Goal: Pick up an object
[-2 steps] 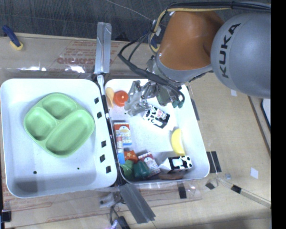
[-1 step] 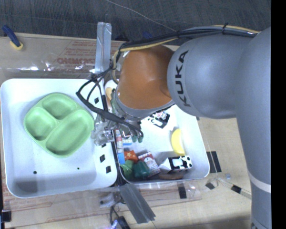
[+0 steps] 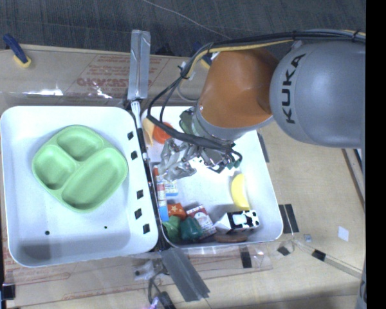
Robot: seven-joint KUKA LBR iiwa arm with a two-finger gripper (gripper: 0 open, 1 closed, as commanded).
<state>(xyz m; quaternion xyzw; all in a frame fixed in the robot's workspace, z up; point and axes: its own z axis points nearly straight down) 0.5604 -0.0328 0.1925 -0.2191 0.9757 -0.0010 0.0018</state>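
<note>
1. The table (image 3: 309, 172) carries 2 shallow white bins side by side, on a brown sheet with red print.
2. The arm (image 3: 289, 89) reaches in from the right, its grey body and orange band hanging over the upper part of the right bin (image 3: 267, 192).
3. The left bin (image 3: 13, 172) holds a green divided plate (image 3: 80, 166) with 3 compartments, lying near the bin's middle.
4. The pincer (image 3: 180, 159) is low in the right bin, near its left wall, amid metal parts and dark cables; whether its fingers are apart or together cannot be told.
5. A yellow banana (image 3: 239, 192) lies in the right bin, to the right of the pincer and apart from it.
6. A black-and-white toy (image 3: 243, 220) sits just below the banana, near the bin's lower right corner.
7. A small clutter lies along the bin's lower edge: a red packet (image 3: 202, 217), a green item (image 3: 180, 229), and a striped tube (image 3: 162, 195) against the left wall.
8. An orange piece (image 3: 159, 134) shows near the bin's upper left, beside the arm.
</note>
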